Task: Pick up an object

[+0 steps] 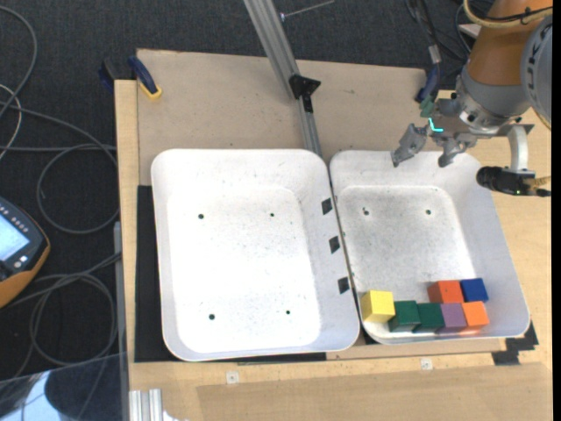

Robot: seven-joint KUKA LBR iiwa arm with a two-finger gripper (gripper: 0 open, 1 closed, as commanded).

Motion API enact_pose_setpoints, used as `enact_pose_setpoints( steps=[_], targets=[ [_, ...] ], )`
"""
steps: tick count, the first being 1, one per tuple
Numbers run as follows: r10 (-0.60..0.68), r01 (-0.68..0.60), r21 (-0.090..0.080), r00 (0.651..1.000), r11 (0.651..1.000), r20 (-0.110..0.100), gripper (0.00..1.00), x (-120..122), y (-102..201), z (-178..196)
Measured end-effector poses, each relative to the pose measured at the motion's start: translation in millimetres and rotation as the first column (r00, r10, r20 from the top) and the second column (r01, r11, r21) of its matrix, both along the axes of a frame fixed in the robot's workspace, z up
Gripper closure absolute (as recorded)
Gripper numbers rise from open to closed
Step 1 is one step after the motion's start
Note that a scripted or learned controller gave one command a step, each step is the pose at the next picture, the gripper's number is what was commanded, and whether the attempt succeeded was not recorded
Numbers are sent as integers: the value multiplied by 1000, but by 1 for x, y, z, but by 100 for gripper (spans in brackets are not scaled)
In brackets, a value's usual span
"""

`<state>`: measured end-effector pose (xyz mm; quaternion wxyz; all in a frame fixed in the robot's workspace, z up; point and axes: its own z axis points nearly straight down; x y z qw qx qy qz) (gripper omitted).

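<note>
**Blocks clustered in the near corner of the right bin, gripper apart at the far rim**

The blocks sit together along the near edge of the right bin (491, 226): a yellow block (379, 304) at the left end, two green blocks (417, 315) just beside it, then a purple block (452, 315), a red block (448, 291), a blue block (473, 288) and an orange block (474, 313) packed close at the right. The gripper (429, 152) hangs over the far rim of the same bin, well apart from the cluster. Its two fingers are spread, with nothing between them. The left bin (166, 235) lies beside the right one on the counter (219, 95). The arm (504, 55) reaches in from the far right.
</note>
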<state>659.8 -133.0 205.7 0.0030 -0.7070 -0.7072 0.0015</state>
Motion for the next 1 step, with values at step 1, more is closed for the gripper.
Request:
enact_pose_setpoints(
  steps=[1],
  targets=[
    [1, -1, -2, 1000, 1000, 4, 0, 0, 0, 3]
  ],
)
